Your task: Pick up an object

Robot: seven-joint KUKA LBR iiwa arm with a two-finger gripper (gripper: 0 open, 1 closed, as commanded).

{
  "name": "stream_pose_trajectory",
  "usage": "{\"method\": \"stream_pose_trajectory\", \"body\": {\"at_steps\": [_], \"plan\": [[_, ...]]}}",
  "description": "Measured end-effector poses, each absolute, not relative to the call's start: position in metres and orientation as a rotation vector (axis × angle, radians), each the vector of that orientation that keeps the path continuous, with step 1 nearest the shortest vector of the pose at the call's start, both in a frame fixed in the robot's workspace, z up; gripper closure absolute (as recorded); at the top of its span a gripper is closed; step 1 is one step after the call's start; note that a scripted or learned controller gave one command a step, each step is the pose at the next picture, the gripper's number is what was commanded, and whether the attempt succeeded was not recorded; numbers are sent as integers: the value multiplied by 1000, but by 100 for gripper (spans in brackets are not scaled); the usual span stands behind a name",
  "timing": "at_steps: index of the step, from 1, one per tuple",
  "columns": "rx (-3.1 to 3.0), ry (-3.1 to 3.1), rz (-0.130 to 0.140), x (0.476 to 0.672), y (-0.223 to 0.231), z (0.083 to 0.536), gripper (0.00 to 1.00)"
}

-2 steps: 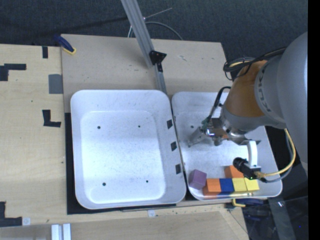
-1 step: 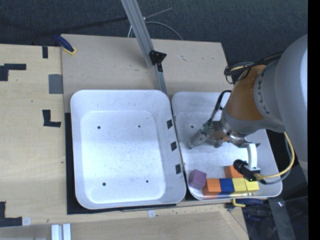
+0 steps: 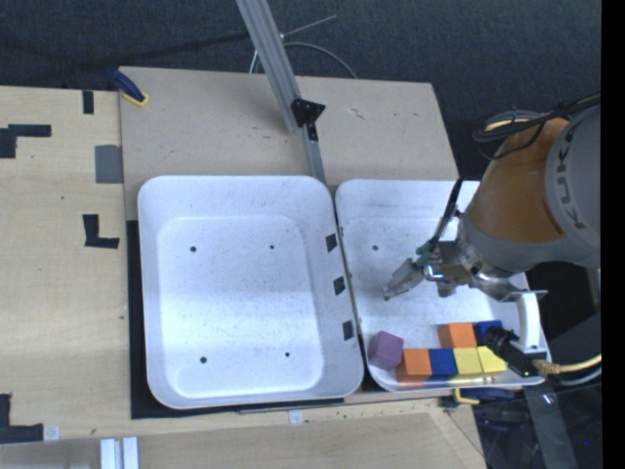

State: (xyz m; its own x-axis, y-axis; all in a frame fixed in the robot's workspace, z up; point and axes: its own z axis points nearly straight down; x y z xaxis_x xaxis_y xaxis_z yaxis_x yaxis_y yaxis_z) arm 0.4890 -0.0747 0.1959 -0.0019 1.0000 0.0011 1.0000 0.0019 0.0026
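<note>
The pincer (image 3: 398,283) hangs over the right bin (image 3: 391,213), near the middle of its floor, with its fingers pointing toward the left bin (image 3: 234,291). Nothing sits between the fingers; they look drawn close together, but the view is too small and blurred to say whether they are open or closed. The grey arm (image 3: 527,213) with its orange band reaches in behind the pincer, from the right.

The blocks lie below and to the right of the pincer, gathered along the near edge of the right bin and apart from the fingertips. The purple block (image 3: 388,348) is the closest: it lies just below the pincer, by the near-left corner of that bin. To its right, an orange block (image 3: 417,362) touches a blue block (image 3: 442,362), and a yellow block (image 3: 476,361) follows in the same row. A second orange block (image 3: 456,335) sits just behind that row, with another blue block (image 3: 488,332) beside it, partly hidden by the arm's fittings. None of the blocks touches the pincer.

The left bin sits to the pincer's left, its wall touching that of the right bin. A grey bar (image 3: 273,52) slants across the bench (image 3: 195,125) above and to the left of the pincer, ending at a black clamp (image 3: 309,113) behind the seam between the bins.
</note>
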Motion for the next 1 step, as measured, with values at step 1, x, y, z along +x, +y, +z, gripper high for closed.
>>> {"method": "stream_pose_trajectory", "body": {"at_steps": [1], "plan": [[2228, 2225, -11, 496, -92, 107, 0]]}}
